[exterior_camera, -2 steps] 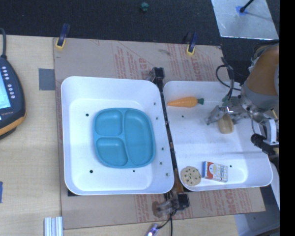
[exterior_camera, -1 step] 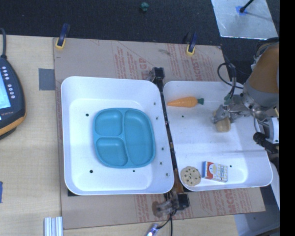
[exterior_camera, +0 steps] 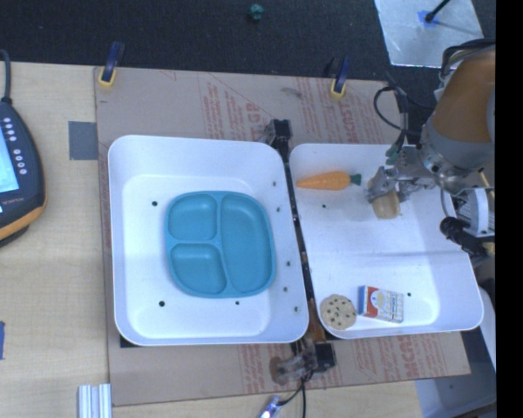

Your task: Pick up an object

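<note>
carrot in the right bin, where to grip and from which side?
Grip the carrot across its thick orange middle, coming straight down from above. It lies flat and roughly parallel to the bin's far wall, green tip toward the gripper, so fingers should probably close front to back across the narrow width, clear of that wall.

Bright, even overhead light washes the two shallow white plastic bins (exterior_camera: pixel 200 159) nearly featureless, with mild glare along their rims. Shadows are soft and short. The picture is slightly soft throughout; the dark floor beyond the tabletop's far edge stays dim.
</note>
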`<state>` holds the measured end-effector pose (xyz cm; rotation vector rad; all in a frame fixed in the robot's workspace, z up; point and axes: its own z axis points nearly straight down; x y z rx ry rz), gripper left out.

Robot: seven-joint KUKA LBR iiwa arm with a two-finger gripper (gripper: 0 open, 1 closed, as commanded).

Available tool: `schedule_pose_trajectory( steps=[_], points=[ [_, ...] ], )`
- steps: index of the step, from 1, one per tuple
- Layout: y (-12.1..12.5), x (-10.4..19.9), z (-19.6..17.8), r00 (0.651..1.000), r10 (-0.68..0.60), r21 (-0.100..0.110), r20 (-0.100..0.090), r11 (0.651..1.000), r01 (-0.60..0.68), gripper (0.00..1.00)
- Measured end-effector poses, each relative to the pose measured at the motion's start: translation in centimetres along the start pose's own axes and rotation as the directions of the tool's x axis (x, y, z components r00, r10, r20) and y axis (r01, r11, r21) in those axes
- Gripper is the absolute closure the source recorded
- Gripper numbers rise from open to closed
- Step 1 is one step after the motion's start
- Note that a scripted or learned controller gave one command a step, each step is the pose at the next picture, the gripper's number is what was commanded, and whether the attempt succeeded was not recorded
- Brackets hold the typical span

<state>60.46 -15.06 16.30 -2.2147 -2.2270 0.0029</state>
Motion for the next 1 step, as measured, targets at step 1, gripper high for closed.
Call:
schedule_pose_trajectory(
  steps=[1],
  points=[
    [0.57,6.3,-2.9,1.0,-0.001,0.0,0.001,1.0,0.001,1.0]
  ],
)
